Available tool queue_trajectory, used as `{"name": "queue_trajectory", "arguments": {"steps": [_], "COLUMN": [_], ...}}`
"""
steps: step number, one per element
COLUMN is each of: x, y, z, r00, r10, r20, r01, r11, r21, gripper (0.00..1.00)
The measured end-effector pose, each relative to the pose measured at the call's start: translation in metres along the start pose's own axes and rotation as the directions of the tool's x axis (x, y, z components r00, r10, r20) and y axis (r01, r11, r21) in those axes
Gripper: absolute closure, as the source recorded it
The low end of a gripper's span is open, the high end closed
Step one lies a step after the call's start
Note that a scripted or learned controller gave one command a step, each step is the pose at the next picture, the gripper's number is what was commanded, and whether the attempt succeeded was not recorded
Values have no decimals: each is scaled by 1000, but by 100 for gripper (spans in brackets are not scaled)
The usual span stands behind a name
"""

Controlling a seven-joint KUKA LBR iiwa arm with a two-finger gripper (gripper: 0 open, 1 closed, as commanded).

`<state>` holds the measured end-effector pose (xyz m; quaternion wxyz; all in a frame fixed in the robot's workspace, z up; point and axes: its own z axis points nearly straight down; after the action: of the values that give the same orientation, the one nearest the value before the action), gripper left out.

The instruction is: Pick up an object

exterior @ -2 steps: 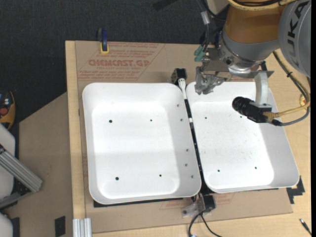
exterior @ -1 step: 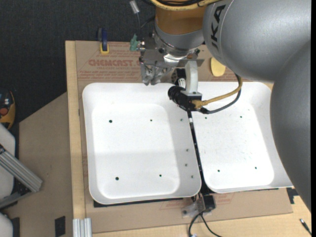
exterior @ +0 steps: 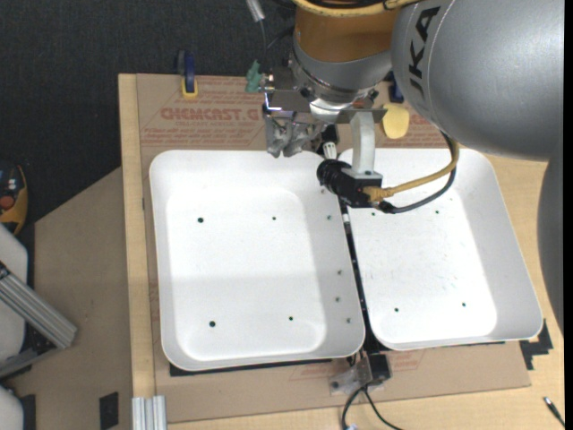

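My gripper [exterior: 288, 138] hangs under the orange-banded wrist [exterior: 345, 25] at the far edge of the left bin [exterior: 242, 267], near its back right corner. Nothing can be made out in it. A black cable fitting [exterior: 345, 182] with a tan hose sits just right of the gripper, over the seam between the bins. A small pale yellow thing [exterior: 395, 121] shows behind the right bin [exterior: 439, 267], partly hidden by the arm. The white floors of both bins show just small dark dots.
The big grey arm [exterior: 483, 61] covers the upper right. A blue and yellow clamp [exterior: 187, 74] and a green clamp [exterior: 255, 77] stand on the back of the cardboard sheet [exterior: 206, 115]. Metal framing [exterior: 36, 307] lies at the left.
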<state>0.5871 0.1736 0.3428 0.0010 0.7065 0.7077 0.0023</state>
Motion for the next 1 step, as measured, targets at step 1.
{"name": "queue_trajectory", "arguments": {"steps": [1], "x": [53], "y": [55], "z": [94], "r00": [1000], "r10": [-2], "r20": [2], "r01": [2], "r11": [1000], "r21": [7], "gripper": [100]}}
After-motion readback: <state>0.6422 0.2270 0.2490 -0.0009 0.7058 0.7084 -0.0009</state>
